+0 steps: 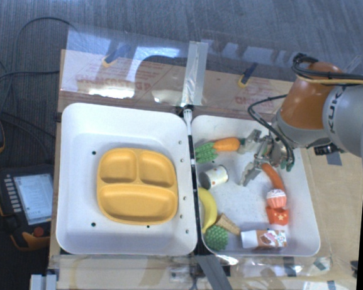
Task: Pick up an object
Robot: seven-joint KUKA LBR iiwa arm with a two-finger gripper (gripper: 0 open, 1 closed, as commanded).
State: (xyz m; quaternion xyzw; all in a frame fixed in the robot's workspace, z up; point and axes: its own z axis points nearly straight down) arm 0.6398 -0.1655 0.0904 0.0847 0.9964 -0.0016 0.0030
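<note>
Right, camera view: pincer [261, 161] spread, empty, low in right white bin [308, 215], just beside small orange plastic sausage [273, 175] near carrot toy [226, 144]. Probably light, stiff, slippery; best pinched across its middle.

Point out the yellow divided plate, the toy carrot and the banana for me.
yellow divided plate [139, 186]: camera view, on the ridge between its compartments.
toy carrot [227, 144]: camera view, on its orange body.
banana [207, 208]: camera view, on its curved middle.
</note>
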